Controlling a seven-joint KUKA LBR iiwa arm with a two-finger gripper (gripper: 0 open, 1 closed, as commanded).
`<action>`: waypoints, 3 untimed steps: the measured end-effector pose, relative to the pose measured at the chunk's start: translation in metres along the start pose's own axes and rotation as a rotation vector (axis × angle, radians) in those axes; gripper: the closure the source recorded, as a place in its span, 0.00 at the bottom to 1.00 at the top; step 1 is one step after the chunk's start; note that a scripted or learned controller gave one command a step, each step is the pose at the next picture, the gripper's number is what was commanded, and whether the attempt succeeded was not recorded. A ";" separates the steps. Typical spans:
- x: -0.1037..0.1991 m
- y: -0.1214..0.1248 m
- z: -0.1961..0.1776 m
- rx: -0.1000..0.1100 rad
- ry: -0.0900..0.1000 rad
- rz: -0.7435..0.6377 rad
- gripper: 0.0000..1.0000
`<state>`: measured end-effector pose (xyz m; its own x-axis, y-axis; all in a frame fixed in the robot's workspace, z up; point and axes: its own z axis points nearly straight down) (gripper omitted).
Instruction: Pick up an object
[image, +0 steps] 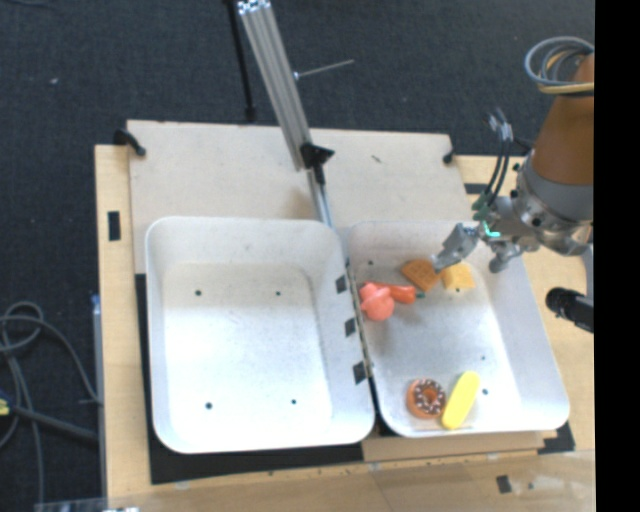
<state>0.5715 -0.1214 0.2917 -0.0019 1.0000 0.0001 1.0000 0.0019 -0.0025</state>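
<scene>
The right bin (520, 330) holds several small objects. A tan waffle-like piece (420, 273) and a yellow block (459, 278) lie side by side near its far edge. A pink and orange toy (379, 299) rests by the left wall. A chocolate donut (426, 398) and a yellow oblong piece (460, 400) sit at the near edge. My gripper (477, 251) hovers over the bin's far right part, just above and behind the yellow block, open, with nothing between its fingers.
The left bin (250, 330) stands beside the right one, their walls meeting along a divider with black clips (352, 320). A slanted metal pole (285, 90) rises behind the bins. Cables (30, 350) lie on the floor at left.
</scene>
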 end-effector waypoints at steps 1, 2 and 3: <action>0.000 0.001 -0.002 -0.004 -0.001 0.001 0.00; -0.007 -0.005 0.057 0.001 -0.001 0.003 0.00; -0.003 -0.007 0.120 0.002 -0.001 0.004 0.00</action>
<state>0.5641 -0.1243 0.1723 0.0024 1.0000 -0.0007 1.0000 -0.0025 -0.0049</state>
